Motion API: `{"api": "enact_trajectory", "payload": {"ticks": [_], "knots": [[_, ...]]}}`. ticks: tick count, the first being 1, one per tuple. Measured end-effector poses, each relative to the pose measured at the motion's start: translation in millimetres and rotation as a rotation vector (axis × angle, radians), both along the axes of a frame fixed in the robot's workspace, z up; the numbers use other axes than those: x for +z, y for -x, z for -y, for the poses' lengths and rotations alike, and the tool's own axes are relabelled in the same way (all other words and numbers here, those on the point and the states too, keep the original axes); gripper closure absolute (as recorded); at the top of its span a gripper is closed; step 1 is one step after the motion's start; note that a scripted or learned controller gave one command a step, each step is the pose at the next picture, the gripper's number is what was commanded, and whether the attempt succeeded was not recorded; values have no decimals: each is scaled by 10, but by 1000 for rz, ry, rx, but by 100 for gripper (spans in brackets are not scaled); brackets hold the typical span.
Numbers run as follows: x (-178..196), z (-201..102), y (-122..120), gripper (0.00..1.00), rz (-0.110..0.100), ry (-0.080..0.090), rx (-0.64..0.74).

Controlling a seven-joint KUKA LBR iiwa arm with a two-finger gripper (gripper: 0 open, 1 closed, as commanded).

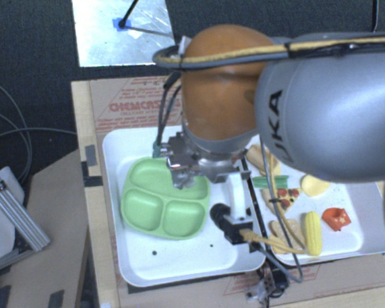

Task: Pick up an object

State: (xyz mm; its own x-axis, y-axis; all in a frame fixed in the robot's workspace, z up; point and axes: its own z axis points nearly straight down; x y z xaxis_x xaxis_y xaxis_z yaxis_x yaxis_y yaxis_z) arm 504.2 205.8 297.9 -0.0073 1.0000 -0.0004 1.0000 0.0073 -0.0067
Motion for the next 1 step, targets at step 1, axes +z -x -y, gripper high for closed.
{"api": "enact_trajectory", "payload": {"ticks": [1], "knots": [[-1391,92,-701,100,-2,4,-9]]}}
